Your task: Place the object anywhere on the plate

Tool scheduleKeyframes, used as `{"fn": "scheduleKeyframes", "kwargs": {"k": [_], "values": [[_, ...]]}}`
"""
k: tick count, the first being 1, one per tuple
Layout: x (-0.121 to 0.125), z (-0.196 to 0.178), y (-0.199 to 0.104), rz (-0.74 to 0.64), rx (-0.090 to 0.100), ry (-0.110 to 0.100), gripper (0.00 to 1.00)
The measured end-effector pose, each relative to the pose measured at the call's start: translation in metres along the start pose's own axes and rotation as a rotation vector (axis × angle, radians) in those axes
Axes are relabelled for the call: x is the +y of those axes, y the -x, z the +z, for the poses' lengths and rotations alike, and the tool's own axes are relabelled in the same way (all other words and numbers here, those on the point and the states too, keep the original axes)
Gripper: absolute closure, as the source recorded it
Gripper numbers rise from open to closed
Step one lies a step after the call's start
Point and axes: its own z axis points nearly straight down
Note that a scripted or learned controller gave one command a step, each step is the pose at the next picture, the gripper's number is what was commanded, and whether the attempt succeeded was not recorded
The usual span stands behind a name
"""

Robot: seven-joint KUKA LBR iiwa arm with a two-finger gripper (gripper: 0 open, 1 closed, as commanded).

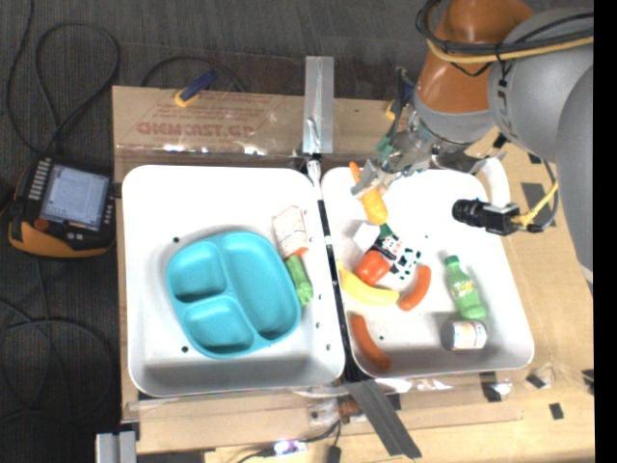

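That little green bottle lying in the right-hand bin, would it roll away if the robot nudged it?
Probably. The green bottle lies on its side and looks round, so a sideways nudge would likely roll it. It looks like a smooth plastic toy, likely light and somewhat slippery. The small can beside it might stop it.

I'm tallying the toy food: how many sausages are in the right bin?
2: one sausage right of the banana, another sausage near the bin's front-left corner. More could hide under the pile.

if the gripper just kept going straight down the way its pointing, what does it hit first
Most likely the small yellow toy just below the gripper, near the right bin's upper left corner. Depth is hard to judge from this slanted view, so it might already touch it.
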Motion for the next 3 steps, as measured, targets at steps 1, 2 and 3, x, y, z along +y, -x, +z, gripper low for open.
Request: {"fn": "scheduleKeyframes", "kwargs": {"k": [1, 2, 3], "values": [[-0.005, 0.050, -0.035, -0.243, 0.000, 0.000, 1.00], [-0.005, 0.042, -0.035, -0.243, 0.002, -0.001, 1.00], [0.020, -0.058, 0.028, -0.390, -0.005, 0.001, 1.00]]}}
